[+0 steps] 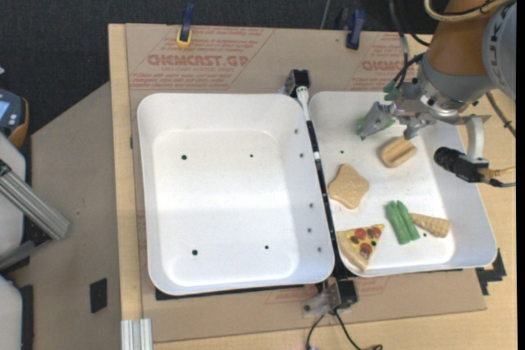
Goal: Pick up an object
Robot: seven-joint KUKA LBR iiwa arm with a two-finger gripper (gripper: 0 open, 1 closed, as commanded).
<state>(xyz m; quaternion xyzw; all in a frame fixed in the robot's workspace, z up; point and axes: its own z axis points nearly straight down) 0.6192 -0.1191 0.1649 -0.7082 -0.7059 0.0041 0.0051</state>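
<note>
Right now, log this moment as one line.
tool: above right white bin | nearest: tan bread roll | grasp: none seen | left white bin: untouched

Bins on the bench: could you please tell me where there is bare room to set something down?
The left bin offers its whole floor. In the right bin, bare patches lie left of the claw, along the divider, and above the cone. The bun, toast, beans and pizza crowd the rest.

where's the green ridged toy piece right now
The green ridged toy piece lies in the right white bin, near its front edge, between the pizza slice toy and the tan cone-shaped piece.
</note>
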